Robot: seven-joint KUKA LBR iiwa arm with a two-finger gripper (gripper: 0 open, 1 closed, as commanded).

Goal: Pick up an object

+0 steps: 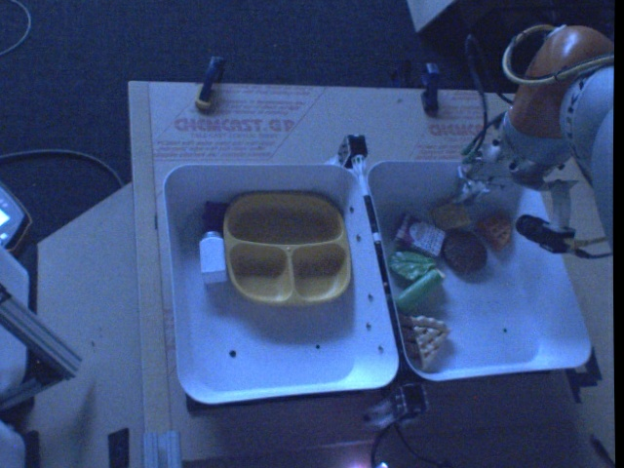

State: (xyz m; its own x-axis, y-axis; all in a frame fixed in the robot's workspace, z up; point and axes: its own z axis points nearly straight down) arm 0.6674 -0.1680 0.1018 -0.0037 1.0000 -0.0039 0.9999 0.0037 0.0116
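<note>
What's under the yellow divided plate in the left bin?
A dark object pokes out at the yellow divided plate's upper-left edge, beside a small white bottle. The plate covers the rest, so it cannot be identified.

A pale, printed-cardboard-topped bench (283, 115) is carrying two shallow white plastic bins side by side, the left bin (185, 261) lying well away from the jaws and the right bin (526, 330) sitting directly beneath them.
</note>
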